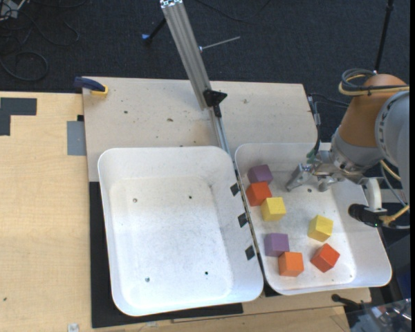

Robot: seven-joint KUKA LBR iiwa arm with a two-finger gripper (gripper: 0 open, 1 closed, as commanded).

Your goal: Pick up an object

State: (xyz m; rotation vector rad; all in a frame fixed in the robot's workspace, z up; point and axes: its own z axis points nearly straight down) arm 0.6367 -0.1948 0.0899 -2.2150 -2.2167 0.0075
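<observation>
Cubes [274, 208] untouched in right bin [373, 268]; end effector [299, 180] above them, grip state unclear.

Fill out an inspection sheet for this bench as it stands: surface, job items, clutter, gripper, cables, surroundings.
Surface: two shallow white bins side by side, left bin and right bin, on a speckled board.
Job items: seven blocks in the right bin: purple, orange, yellow, yellow, purple, orange, red-orange.
Clutter: blue-and-yellow clamp at the board's far left corner.
Gripper: gripper low over the right bin's far part, nothing seen between its fingers.
Cables: loose black cables on the dark floor.
Surroundings: slanted aluminium post, wooden tabletop.
</observation>
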